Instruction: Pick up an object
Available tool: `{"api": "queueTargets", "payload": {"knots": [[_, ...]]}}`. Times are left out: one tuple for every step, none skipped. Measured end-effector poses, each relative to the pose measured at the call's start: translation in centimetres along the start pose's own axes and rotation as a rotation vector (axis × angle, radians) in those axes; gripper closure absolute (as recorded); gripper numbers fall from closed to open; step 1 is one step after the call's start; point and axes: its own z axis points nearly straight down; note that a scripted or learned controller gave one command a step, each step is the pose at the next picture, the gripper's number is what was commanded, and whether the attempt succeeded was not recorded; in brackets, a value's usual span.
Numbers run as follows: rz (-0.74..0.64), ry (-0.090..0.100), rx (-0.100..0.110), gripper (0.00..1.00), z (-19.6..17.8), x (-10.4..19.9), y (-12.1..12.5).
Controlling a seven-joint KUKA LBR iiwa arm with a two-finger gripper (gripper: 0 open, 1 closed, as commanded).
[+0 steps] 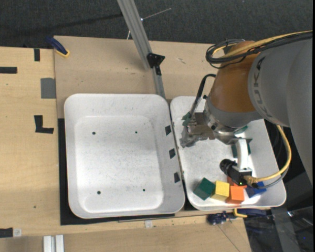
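Note:
Along the near edge of the right bin [197, 203], a dark green block [203, 188], a yellow block [221, 190] and an orange block [237, 193] lie in a tight row. A blue piece [255, 191] peeks out just right of the orange one. My gripper [189, 136] hangs low over the left side of the right bin, close to the wall it shares with the left bin. It is well behind the row of blocks. The grey metal of the gripper hides what is under it.
The left bin [118, 101] is a wide white tray beside the right one. A slanted metal rod [139, 30] with a black clamp stands behind the bins. The arm's bulk covers the back right of the right bin.

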Motion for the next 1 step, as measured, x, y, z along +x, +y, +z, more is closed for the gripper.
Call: {"api": "queueTargets", "payload": {"knots": [[0.001, -0.001, -0.001, 1.00, -0.19, 4.74, 2.23]]}}
